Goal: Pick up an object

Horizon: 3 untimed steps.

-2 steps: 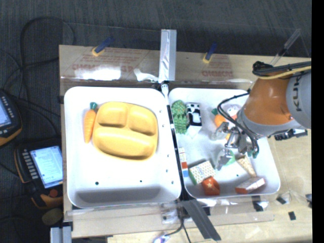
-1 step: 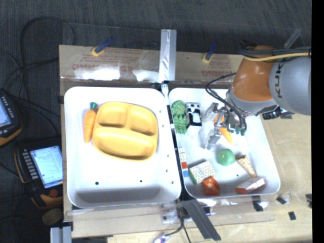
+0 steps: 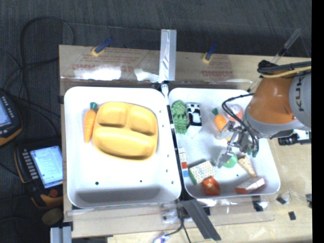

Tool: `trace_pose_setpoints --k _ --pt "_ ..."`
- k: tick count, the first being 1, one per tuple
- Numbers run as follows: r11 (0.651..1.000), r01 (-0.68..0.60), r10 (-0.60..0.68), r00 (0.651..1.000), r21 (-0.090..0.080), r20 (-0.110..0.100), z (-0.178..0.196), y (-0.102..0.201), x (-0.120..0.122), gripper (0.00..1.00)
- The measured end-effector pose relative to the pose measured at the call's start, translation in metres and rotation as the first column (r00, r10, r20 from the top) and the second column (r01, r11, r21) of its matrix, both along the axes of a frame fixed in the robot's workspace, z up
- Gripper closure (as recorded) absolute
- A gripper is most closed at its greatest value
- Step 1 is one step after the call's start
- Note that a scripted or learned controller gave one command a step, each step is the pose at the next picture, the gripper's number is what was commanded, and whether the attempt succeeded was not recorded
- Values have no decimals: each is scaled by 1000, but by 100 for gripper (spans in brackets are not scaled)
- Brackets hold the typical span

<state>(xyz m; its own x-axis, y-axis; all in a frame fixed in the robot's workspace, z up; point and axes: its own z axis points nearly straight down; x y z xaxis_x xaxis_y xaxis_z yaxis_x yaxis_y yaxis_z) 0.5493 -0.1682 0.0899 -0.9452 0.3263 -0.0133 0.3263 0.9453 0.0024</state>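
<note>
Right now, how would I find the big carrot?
Look in the left white bin, the one with the big yellow tray. The carrot lies along the tray's left edge, green top pointing away. It is long, thin and orange, unlike the wide yellow tray beside it.

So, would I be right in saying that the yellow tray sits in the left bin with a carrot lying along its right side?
Not quite: the carrot lies along the left side of the yellow tray, not its right. The camera view shows it against the tray's left edge. The rest holds: the tray does sit in the left bin.
</note>
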Motion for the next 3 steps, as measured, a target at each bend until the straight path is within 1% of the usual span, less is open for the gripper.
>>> trace_pose_setpoints --k 1,2,3 --pt "996 87 -87 996 0 0 -1 14 58 0" --pt "996 -91 91 996 -4 1 0 -9 3 0" --pt "990 -140 140 990 -4 0 0 20 56 0"
